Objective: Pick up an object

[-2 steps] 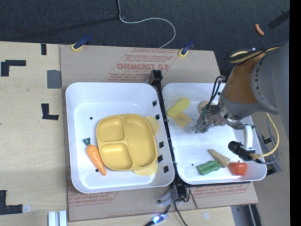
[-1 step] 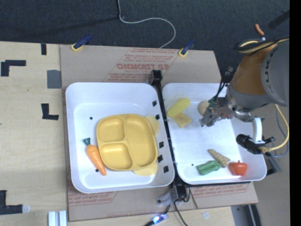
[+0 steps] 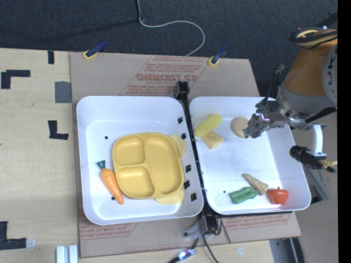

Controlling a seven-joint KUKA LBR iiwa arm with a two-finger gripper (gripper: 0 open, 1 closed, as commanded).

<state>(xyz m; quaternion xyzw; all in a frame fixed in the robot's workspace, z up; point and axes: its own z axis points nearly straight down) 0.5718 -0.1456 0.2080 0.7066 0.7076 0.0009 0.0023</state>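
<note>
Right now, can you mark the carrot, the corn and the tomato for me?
carrot [image 3: 112, 185]: camera view, middle of its orange body, left bin.
corn [image 3: 208, 125]: camera view, middle of the yellow cob, right bin.
tomato [image 3: 278, 196]: camera view, centre of the red fruit, right bin's near corner.

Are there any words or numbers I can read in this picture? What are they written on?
Red printed letters on the cardboard sheet under the bins, upside down and too blurred to read for sure.
More red print on the cardboard's front edge, also too blurred to read.
No words or numbers can be made out on the bins, the toys or the arm.
</note>
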